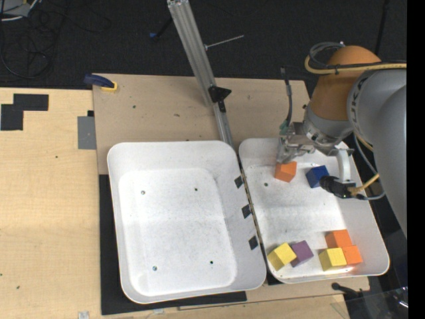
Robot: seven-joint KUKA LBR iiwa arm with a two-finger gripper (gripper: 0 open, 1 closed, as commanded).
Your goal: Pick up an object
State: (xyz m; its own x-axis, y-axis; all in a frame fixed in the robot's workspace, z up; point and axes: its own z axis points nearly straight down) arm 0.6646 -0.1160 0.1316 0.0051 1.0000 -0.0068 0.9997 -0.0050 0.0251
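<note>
My gripper (289, 153) reaches down over the far left part of the right bin (312, 211). An orange cube (285, 171) sits directly below it, touching or nearly touching the tip; I cannot tell whether it is gripped. A blue cube (317, 176) lies just to the right of the orange one, beside the wrist cable.
Near the right bin's front edge lie a yellow cube (282, 254), a purple cube (302, 250), another yellow cube (332, 258) and two orange cubes (344, 246). The left bin (119, 158) stands alongside. A slanted aluminium bar (199, 65) rises behind the bins.
</note>
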